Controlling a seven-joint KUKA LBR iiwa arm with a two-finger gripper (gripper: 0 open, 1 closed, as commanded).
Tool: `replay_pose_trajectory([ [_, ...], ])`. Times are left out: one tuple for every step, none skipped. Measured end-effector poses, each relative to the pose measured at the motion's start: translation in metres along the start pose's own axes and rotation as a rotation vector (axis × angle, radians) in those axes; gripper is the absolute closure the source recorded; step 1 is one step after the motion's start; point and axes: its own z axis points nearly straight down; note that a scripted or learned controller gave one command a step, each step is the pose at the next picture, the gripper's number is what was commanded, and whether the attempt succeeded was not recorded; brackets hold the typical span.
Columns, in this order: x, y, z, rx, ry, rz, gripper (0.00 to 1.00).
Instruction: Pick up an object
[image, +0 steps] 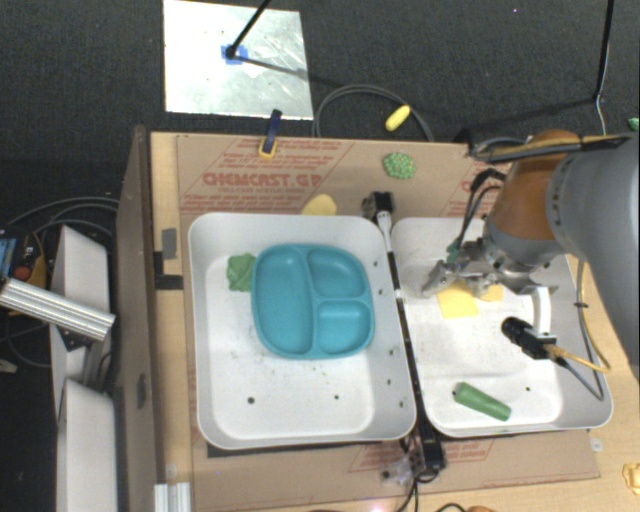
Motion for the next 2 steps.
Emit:
replay_pose_trajectory([
  [-0.0019, 0.0023, -0.0141, -0.008, -0.002, 0.001, 1.0],
  [-0.0019, 0.0021, -0.0136, -0.007, -0.002, 0.001, 0.0],
])
